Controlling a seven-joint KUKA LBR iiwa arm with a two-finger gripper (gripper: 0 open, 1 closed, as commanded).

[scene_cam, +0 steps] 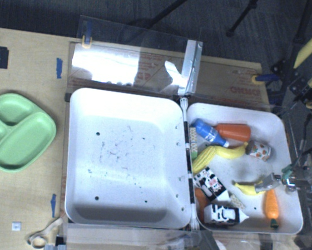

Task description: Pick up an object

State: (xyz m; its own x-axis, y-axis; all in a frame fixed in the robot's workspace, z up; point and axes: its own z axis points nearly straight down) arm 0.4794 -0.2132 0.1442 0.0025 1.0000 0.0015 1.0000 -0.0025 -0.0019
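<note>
Reaching into the right bin (288,221) from its right side, the gripper (270,182) hangs just above a small banana (248,187). Its opening cannot be made out. An orange carrot (271,205) lies just beside that banana.

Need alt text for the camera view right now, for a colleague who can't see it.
The gripper reaches in from the right over the right white bin, which holds a blue bottle, yellow bananas, an orange carrot and other items. A green divided plate sits at far left.
</note>
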